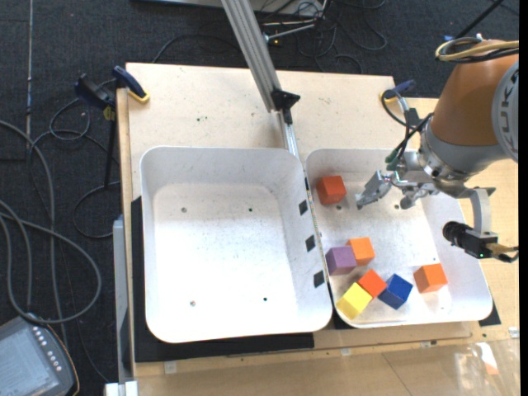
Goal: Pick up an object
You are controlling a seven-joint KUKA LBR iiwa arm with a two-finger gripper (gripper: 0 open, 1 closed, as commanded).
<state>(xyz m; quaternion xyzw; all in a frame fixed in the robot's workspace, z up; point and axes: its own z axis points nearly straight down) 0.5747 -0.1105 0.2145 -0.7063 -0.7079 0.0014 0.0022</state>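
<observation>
Two shallow white bins side by side on a pale surface (206,97). Left bin (165,167) in the middle of the frame, right bin (462,308) toward the right edge. Grey arm with orange band (466,97) entering from the right, gripper (373,193) low over the upper part of the right bin. Fingers (367,196) too small and dark to judge how far apart; nothing seen between them. Just left of the gripper, apart from it, an orange-red cube (332,189). Lower in the same bin, clustered: purple cube (341,259) touching an orange cube (361,250), a red-orange cube (372,283), a yellow cube (355,300), a blue cube (397,290). Another orange cube (430,277) off to the right. No readable writing or labels anywhere on the cubes or bins.
</observation>
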